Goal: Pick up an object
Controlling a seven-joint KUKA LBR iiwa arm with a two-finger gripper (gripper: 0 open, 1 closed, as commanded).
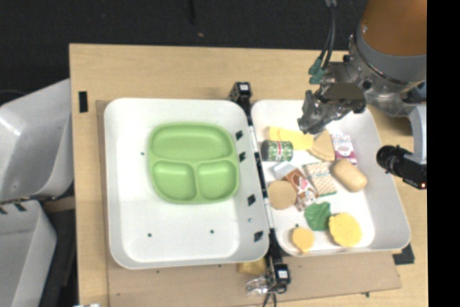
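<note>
While its fingers' state stays unreadable, tool (314, 124) just above the yellow wedge (291, 136), green can (277, 150) beside.

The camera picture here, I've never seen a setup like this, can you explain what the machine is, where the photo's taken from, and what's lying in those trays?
This is one photo from a camera fixed above a wooden bench, looking down at a slant. The big grey and orange shape at the upper right is a robot arm; the dark part at its end is its gripper, a two-finger hand for picking things up. It hangs over the right white bin, with nothing visibly held. That bin holds small toy foods: a green can, a yellow piece, a round bun, a tan loaf shape, a green leafy piece, a yellow disc and a few small packets. The left white bin holds a green divided plate.
</note>
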